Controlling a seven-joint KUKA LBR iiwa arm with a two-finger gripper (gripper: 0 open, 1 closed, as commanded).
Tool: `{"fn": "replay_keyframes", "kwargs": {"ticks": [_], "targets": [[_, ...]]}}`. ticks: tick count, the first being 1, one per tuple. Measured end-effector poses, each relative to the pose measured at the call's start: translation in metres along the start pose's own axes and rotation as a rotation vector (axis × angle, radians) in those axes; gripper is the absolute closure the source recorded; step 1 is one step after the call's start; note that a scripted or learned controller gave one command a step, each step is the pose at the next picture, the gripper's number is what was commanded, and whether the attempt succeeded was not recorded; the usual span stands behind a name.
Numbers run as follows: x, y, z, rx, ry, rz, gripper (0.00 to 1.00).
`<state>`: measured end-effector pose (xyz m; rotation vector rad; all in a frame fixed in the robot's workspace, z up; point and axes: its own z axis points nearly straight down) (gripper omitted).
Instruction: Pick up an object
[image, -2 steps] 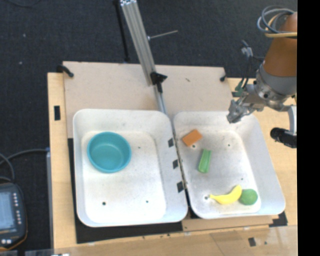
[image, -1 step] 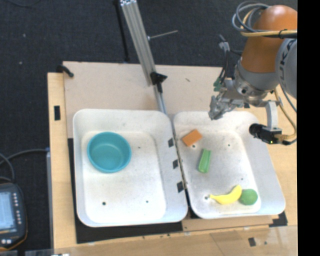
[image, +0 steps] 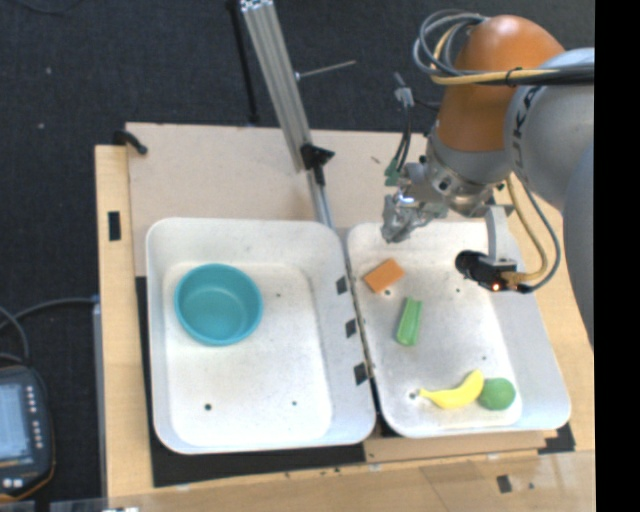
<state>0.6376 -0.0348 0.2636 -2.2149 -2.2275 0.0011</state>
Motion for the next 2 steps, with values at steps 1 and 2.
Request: {"fn": "replay_keyframes", "kwargs": {"ticks": [1, 2], "targets": [[0.040, 0.015, 0.008, -0.002, 0.000, 0.001, 1.00], [0.088, 0.027, 0.003, -0.003, 0.001, -0.001, 1.00]]}}
